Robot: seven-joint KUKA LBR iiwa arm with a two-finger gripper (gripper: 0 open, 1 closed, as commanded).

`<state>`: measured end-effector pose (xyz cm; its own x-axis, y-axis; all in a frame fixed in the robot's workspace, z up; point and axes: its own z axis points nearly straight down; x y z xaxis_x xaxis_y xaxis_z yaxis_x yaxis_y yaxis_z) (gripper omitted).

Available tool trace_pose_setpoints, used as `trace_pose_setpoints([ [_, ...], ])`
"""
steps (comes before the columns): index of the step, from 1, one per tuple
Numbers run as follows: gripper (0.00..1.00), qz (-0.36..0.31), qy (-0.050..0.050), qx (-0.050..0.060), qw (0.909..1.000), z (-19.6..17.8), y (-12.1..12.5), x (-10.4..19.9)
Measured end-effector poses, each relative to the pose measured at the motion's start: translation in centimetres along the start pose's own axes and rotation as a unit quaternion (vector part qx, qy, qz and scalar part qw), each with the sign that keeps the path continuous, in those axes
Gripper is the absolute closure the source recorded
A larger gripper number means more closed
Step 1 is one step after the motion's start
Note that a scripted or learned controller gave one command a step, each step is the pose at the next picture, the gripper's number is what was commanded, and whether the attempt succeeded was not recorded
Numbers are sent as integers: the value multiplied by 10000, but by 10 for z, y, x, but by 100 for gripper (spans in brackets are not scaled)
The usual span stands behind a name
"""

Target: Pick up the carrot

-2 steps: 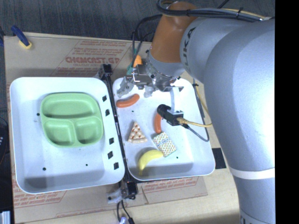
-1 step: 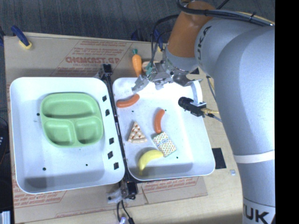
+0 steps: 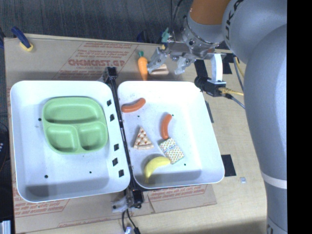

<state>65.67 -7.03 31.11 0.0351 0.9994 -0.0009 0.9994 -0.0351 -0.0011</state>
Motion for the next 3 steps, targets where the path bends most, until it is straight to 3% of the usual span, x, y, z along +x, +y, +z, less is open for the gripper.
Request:
trace_pose_setpoints([
  [1, 0, 1397, 5, 28, 9902, 152, 0, -20],
  [2, 0, 4052, 6, 40, 9142, 220, 1, -54],
  [3, 0, 5801, 2, 25, 8146, 119, -20, 36],
])
